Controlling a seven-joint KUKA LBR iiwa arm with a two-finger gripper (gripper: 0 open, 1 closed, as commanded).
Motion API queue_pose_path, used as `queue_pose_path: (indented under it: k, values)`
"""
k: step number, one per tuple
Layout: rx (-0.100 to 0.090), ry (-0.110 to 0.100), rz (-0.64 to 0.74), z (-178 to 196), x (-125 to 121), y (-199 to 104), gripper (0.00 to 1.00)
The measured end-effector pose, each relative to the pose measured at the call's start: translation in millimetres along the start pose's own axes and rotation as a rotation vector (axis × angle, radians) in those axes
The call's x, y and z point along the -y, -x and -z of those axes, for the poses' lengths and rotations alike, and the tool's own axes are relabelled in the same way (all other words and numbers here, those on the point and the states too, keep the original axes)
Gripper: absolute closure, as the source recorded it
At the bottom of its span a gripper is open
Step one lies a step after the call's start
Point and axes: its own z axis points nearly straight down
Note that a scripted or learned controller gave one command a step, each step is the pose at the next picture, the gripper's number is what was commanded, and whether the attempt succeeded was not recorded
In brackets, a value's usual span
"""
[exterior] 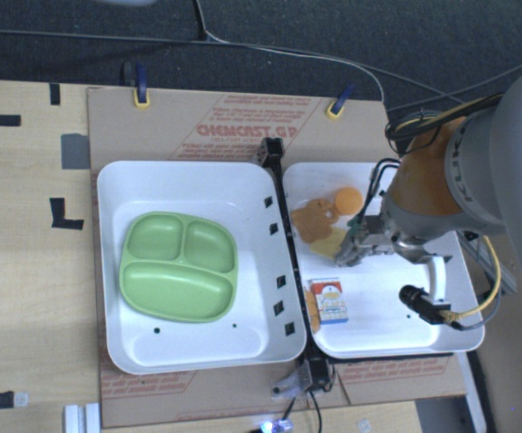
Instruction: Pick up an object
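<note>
The right bin [423,332] holds an orange ball [348,199], a brown lumpy object [313,218], a pale yellowish thing [333,241] under the gripper, and a small red, white and blue box [330,301] near the front. My gripper [354,248] is down in this bin, its tip just right of the brown object and below the ball. The arm's grey body and orange band [427,183] cover the bin's right side.
The left bin [188,183] carries a green divided plate [179,267]. A black divider [285,242] runs between the bins. Cables [450,312] loop around the wrist. Cardboard [242,124] lies beneath both bins.
</note>
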Motion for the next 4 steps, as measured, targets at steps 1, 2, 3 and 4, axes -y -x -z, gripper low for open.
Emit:
queue_pose_path:
  k: [1,2,3,4]
  values:
    - [-0.003,0.0,0.001,57.3,-10.0,1.1,1.0]
    - [-0.003,0.001,0.001,104.3,-19.3,3.5,1.0]
    - [-0.003,0.0,0.001,156.7,-20.2,3.2,1.0]
    - [-0.003,-0.006,0.003,139.9,-8.7,-45.1,1.0]
